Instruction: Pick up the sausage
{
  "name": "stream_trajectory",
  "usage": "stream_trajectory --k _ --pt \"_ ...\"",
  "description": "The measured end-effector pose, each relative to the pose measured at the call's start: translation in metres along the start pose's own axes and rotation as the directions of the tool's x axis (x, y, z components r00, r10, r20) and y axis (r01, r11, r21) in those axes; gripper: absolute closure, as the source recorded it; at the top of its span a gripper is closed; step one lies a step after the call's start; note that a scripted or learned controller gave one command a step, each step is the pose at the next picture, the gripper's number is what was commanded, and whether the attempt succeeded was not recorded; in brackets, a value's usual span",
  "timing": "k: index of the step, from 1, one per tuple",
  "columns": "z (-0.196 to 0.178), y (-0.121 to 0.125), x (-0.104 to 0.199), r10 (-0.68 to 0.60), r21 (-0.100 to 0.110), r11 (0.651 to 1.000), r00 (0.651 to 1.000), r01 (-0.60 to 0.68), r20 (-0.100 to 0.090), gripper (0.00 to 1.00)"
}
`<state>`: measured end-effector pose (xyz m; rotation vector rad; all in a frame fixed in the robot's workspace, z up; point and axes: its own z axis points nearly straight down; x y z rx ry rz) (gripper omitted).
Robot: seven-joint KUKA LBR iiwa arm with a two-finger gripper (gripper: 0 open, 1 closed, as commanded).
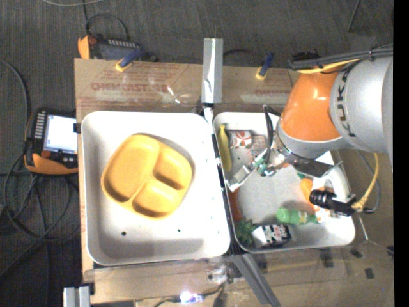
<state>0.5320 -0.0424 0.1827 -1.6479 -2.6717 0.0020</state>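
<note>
Two shallow white bins (89, 190) of smooth plastic are set side by side on the bench. Nearest in the right bin, a small dark carton (273, 234) with a pale label is laid flat beside a glossy green bottle (295, 217) on its side. A slim reddish-brown piece, taken to be the sausage (234, 205), is seen lengthwise against that bin's left wall. The gripper (246, 173) is held just beyond it, near but apart from it; whether it is open or closed cannot be told, and nothing is seen gripped. A rounded yellow plate (148, 174) with three compartments is seated in the left bin. Farther back, a red-and-white packet (241, 139) and a long yellow item (223, 147) are placed.
</note>
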Motion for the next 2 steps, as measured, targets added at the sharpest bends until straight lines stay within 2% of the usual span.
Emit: stream_trajectory --k 1,2 --pt "0.0 -0.011 0.046 -0.039 0.001 0.999 0.999 0.039 0.001 0.0" --pt "0.0 -0.021 -0.002 -0.026 0.0 1.0 1.0 0.026 0.002 0.0"
